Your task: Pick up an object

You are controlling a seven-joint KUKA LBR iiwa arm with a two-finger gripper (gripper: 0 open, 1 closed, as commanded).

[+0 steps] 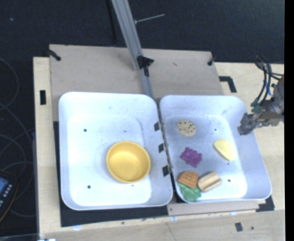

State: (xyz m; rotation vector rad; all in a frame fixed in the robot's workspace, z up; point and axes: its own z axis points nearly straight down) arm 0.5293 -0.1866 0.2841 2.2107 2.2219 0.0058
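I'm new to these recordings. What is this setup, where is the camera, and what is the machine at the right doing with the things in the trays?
One camera looks down at a slant on a bench with two shallow white bins. The left bin holds a yellow bowl. The right bin holds small toy foods: a speckled cookie, a purple piece, a yellow wedge, a waffle-like piece on something green, and a tan roll. The machine is a robot arm reaching in from the right; its gripper sits over the right bin's right rim, with nothing visibly held. Its job is to pick something up.
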